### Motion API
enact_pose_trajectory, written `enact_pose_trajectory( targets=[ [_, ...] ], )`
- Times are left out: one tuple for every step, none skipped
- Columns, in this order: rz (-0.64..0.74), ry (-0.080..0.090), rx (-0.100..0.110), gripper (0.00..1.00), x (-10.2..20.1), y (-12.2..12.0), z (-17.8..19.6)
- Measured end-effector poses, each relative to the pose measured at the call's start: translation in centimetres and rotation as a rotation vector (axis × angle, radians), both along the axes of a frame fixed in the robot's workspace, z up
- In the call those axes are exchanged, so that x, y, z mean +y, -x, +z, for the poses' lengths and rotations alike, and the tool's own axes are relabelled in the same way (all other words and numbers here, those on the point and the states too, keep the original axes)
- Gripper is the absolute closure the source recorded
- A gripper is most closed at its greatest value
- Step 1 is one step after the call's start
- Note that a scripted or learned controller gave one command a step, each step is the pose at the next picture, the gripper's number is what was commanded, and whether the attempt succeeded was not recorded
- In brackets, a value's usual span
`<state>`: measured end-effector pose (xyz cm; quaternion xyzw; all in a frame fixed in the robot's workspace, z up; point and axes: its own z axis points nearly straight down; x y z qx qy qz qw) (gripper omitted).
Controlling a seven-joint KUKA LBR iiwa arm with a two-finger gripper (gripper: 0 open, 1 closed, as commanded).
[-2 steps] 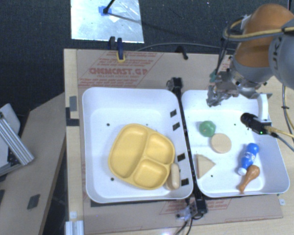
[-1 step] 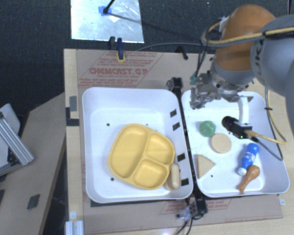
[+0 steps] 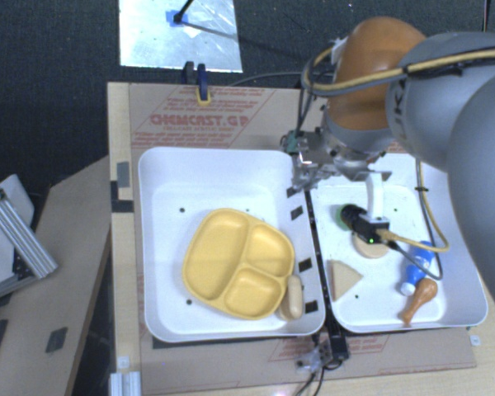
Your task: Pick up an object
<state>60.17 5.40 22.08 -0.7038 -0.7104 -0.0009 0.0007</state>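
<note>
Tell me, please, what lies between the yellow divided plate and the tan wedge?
A beige oval piece, then the bins' adjoining rims, seen in the camera view.

Grey arm (image 3: 458, 97) in from the right, orange band (image 3: 371, 52) uppermost, gripper (image 3: 334, 165) low beneath it.

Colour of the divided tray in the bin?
The divided tray is plain yellow; the camera view shows it best.

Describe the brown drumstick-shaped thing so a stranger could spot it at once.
Look in the right-hand white bin, at its near right corner. The drumstick-shaped thing lies there beside a blue and white object; it alone is brown, with a bulbous top and thin stem.
</note>
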Motion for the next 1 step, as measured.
enact_pose_trajectory(
  targets=[
    [0.001,0.000,0.001,1.00,5.46,1.67,-0.25]
  ],
)
